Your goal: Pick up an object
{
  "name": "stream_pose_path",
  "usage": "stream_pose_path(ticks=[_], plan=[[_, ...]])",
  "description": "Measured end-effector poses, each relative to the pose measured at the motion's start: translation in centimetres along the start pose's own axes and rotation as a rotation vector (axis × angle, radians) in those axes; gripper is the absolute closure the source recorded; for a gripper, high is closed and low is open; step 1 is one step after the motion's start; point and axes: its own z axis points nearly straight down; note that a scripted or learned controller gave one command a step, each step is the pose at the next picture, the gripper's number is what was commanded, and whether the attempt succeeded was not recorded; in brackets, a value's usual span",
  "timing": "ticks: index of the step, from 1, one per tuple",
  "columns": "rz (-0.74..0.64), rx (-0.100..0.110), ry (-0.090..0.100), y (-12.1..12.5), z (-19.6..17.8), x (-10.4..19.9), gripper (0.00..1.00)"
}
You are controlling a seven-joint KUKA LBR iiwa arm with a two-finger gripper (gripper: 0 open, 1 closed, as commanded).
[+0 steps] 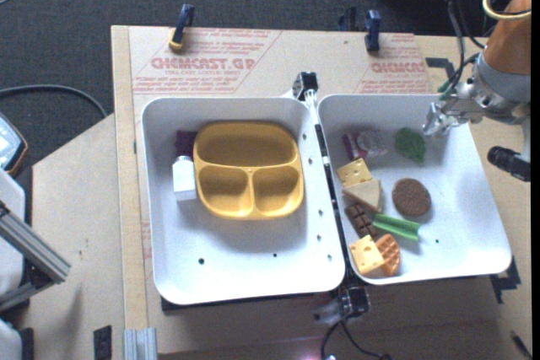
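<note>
The green leaf-shaped toy [411,145] lies in the right bin [472,253], toward its 12 o'clock edge. The gripper [435,120] hangs just beside it, at about 1 o'clock from the leaf, low over the bin's far corner; whether it is released or clenched cannot be told from this slant, and nothing is seen held in it.

At 9 o'clock from the leaf sits a small greyish item [369,142], too blurred to name. At 6 o'clock lies a round brown cookie [412,197]. Along the bin's 9 o'clock side run a yellow cheese piece [354,172], a pale wedge [364,195] and a dark chocolate bar [360,221], with a green bean pod [395,225] just beside the bar. A cheese block with a waffle piece [375,255] rests near 7 o'clock.

The left bin [169,265] holds a yellow divided plate [249,169], with a white bottle [184,178] touching its 9 o'clock rim and a dark purple thing [186,139] at 10 o'clock. Both bins rest on the table [131,80].
</note>
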Motion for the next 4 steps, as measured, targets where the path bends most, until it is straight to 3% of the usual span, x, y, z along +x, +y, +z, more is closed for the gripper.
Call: stream_pose_path(ticks=[1,2,4], plan=[[0.000,0.001,0.001,0.0,-5.0,0.9,1.00],[0.001,0.003,0.001,0.1,-7.5,0.9,1.00],[-0.003,0.011,0.006,-4.1,-8.2,11.2,1.00]])
